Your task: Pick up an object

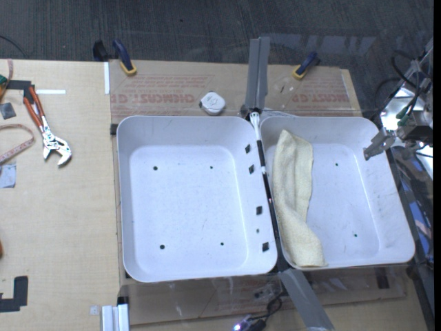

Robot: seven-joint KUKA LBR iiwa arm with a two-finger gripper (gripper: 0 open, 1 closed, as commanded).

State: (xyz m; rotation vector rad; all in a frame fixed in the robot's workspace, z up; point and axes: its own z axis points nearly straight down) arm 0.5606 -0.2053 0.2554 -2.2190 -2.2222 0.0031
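gripper [377, 145] sits at the right rim of the right bin [372, 257], well apart from the towel [295, 197]; cannot tell from this view what state the claw is in; towel lies lengthwise along the bin's left wall, beside the divider, crumpled at its lower end; left bin [186, 271] holds nothing to grab; best bet, i'd say: travel left over the towel, drop onto a raised fold mid-length, not the flat edge by the wall; pinch deep so cloth doesn't slip.
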